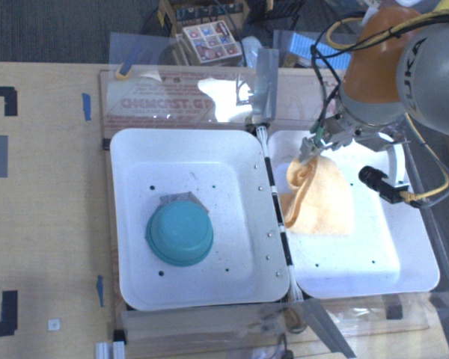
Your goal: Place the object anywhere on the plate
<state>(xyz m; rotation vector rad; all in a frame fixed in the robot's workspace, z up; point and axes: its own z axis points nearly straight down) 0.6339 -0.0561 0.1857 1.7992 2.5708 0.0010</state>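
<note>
Camera view puts the pincer [314,146] at the top corner of the orange cloth [318,197] in the right bin [404,275], seemingly pinching it, though the tips blur. To do this well, lift until the hem clears the divider, then carry left over the teal plate [179,232].

The bench [45,223] has a pale wood top with black corner marks and bits of blue tape toward its left edge. Two shallow white bins sit on it touching side by side: the left bin [127,159] near the middle, the right bin [404,271] toward the right edge. A clear plastic sheet [172,99] lies along the far edge behind them.
</note>
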